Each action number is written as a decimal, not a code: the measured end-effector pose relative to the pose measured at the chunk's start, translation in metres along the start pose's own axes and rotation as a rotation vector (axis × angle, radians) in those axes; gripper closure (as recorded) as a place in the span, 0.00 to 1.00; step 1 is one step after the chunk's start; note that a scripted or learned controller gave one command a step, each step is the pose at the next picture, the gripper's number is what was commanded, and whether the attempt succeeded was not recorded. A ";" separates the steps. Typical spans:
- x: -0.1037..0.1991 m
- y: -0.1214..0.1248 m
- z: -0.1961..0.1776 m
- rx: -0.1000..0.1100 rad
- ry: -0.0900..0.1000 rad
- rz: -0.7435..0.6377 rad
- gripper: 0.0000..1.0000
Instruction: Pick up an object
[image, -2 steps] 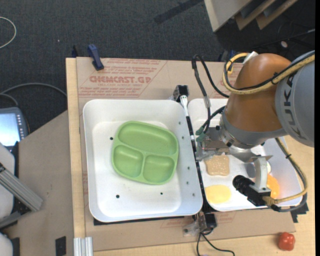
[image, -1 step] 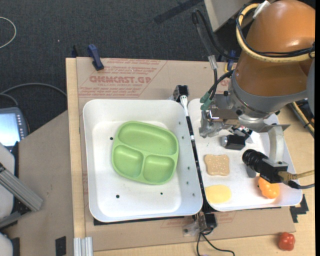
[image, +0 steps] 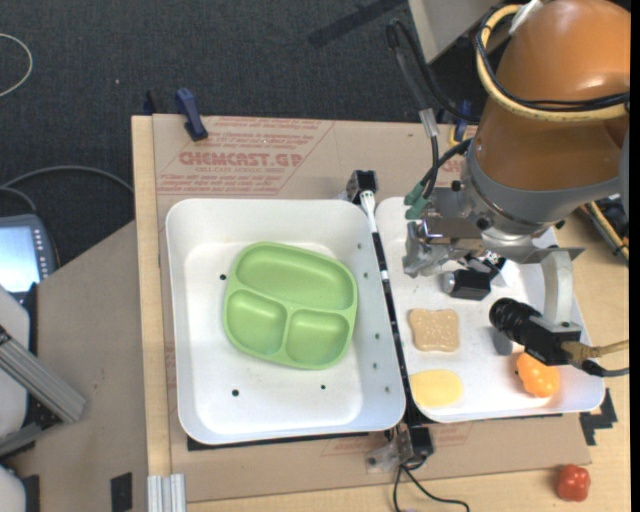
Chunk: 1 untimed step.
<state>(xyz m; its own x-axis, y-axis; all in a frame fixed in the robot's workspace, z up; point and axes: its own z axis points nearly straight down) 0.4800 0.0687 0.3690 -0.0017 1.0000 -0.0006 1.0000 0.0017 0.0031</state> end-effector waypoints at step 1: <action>0.000 0.001 -0.010 -0.002 0.000 0.000 1.00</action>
